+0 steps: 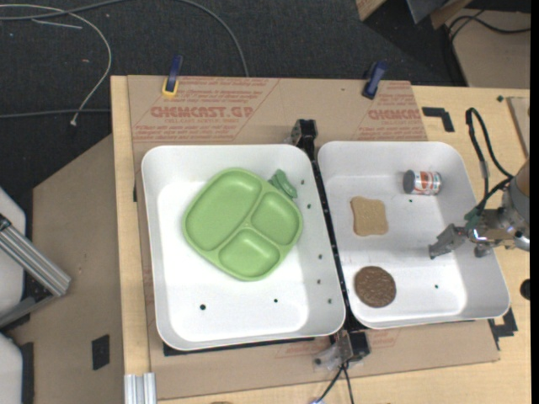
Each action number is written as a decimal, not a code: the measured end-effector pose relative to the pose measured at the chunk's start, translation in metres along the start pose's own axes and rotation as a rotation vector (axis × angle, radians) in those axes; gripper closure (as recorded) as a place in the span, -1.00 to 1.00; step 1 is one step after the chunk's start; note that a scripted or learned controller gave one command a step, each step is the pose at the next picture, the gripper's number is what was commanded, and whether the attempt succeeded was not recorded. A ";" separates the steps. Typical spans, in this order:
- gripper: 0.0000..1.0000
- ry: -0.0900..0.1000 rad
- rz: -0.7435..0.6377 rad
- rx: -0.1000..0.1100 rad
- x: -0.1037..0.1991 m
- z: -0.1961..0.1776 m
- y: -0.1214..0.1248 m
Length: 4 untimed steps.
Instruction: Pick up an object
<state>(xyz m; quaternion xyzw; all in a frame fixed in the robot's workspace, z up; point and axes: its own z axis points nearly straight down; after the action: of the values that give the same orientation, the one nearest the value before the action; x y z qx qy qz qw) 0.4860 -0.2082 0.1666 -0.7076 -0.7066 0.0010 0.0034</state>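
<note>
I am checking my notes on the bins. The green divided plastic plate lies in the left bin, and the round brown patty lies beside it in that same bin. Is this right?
Not quite. The round brown patty lies in the right white bin, near its front edge. The green divided plastic plate does lie in the left white bin, as the camera view shows.

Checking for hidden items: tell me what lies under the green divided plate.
A small green object pokes out from beneath the green divided plate at its far right edge. The plate covers the rest of it and the left bin floor below.
</note>
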 end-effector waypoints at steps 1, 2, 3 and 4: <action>-1.00 -0.001 -0.001 -0.004 -0.008 0.046 0.005; -1.00 0.000 -0.001 -0.001 -0.007 0.084 0.005; 1.00 -0.001 -0.001 -0.006 -0.007 0.071 0.006; 1.00 -0.005 -0.003 -0.011 0.001 0.017 0.001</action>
<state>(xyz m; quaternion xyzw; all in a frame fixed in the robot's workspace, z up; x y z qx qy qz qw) 0.4872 -0.2070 0.1500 -0.7067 -0.7075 -0.0012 -0.0023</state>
